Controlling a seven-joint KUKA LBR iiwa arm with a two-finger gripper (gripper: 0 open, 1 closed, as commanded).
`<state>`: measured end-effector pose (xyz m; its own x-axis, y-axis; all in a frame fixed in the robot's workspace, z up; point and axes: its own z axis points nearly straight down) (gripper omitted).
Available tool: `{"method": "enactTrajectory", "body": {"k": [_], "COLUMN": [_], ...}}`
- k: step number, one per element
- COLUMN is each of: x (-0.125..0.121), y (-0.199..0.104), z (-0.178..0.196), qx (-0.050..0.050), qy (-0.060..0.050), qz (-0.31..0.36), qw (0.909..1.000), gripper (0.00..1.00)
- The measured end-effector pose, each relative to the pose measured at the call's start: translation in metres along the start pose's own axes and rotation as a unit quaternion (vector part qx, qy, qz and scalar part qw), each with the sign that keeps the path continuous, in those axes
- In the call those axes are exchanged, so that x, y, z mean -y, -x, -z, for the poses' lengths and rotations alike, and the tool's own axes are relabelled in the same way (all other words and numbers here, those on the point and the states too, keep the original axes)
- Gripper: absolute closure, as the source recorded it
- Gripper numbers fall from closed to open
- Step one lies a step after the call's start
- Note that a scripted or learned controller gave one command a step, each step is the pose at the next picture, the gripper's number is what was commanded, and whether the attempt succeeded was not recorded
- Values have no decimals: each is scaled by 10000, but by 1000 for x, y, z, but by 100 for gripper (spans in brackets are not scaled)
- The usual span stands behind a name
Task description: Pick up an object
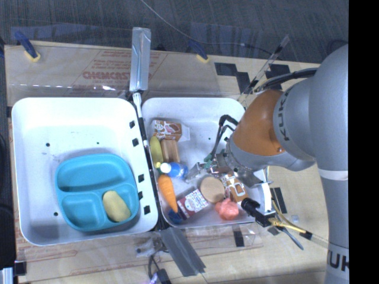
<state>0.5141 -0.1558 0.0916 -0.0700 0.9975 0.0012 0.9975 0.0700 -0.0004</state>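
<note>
At the near edge, the pale wooden bench (77, 264) is showing below both bins. In the left bin (35, 117), a blue divided tray (89, 176) is sitting towards the near left corner, and a yellow potato-like lump (116, 206) is lying in the tray's near right compartment. In the right bin (195, 112), the things are crowding the near half. A red packet (192, 203) and a pink lump (227, 209) are lying along the near edge, with a carrot (167, 194) resting by the left wall. A round tan disc (211, 189) is sitting between the packet and the lump, and a small orange and white box (235, 188) is lying just beside it. The gripper (218, 167) is hanging low just beyond the disc and box. How wide it is standing cannot be told, and nothing is visibly held in it. A blue and white bottle (172, 169) is lying left of it, a yellow banana-like piece (156, 149) is lying along the left wall, and a brown box (167, 129) is sitting further back. The grey arm (308, 117) is reaching in over the bin's right edge. Beyond the bins, a clear sheet with red print (100, 70) is covering the bench, and a metal strip (140, 58) is standing at the far edge where the bins meet. Dark grey carpet (177, 10) is filling the far floor.
</note>
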Motion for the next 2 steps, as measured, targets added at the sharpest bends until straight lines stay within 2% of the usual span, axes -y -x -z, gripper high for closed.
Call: {"method": "enactTrajectory", "body": {"k": [1, 2], "x": [24, 24], "y": [46, 45], "z": [78, 76], "qx": [19, 7], "qy": [19, 1], "qz": [561, 568], "qw": [9984, 9984], "gripper": [0, 0]}}
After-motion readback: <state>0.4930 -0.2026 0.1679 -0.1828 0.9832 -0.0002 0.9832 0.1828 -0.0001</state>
